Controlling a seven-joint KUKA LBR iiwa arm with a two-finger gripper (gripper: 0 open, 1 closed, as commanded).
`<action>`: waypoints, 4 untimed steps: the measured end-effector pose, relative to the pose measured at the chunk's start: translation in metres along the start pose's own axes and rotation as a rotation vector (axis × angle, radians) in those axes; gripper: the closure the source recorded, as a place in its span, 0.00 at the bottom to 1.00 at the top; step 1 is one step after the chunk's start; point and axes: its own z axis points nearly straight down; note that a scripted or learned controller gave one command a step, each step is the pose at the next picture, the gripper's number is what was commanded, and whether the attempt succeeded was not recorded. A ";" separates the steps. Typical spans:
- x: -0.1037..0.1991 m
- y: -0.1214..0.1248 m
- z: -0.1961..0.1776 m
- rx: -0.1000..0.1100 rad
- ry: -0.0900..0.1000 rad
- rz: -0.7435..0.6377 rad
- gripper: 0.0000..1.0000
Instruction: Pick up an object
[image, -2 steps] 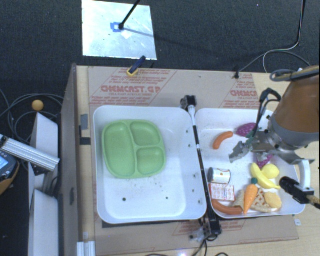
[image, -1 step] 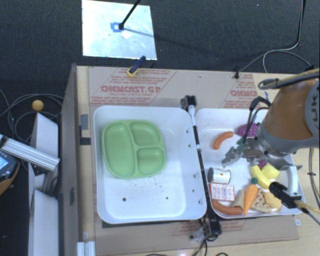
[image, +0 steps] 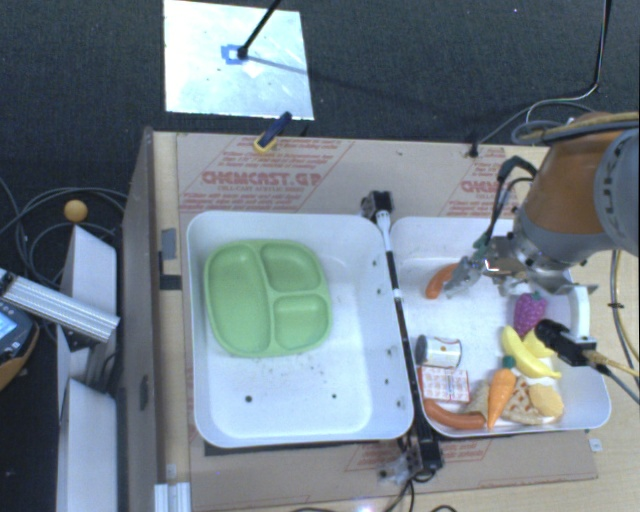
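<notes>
Gripper low over the upper part of the right bin, at the centre right of the frame, reaching leftward from the grey arm with its orange band. Fingers too small and blurred to judge; cannot tell how far apart, nor whether anything sits between them.

Just left of the gripper tip, an orange sausage-shaped piece, lying at a slant on the bin floor, touching or very nearly touching the tip. Below and right of the gripper, a purple bunch of grapes, close under the wrist. Further down, a yellow banana, partly crossed by a black fitting on the arm. Toward the lower right corner of the bin, a carrot leaning against a pale biscuit-like piece. Along the bin's lower edge, a red sausage. Lower left of the bin, a small tin lying on its side and, just under it, a little printed box.

In the left bin, well apart from the gripper, a green divided plate in the upper left part. Both bins on a cardboard sheet.
</notes>
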 end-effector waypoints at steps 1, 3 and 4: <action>0.005 -0.013 0.038 0.002 0.000 0.001 0.00; -0.004 0.059 0.086 0.000 0.000 -0.002 0.00; 0.008 0.096 0.085 -0.002 0.000 -0.002 0.00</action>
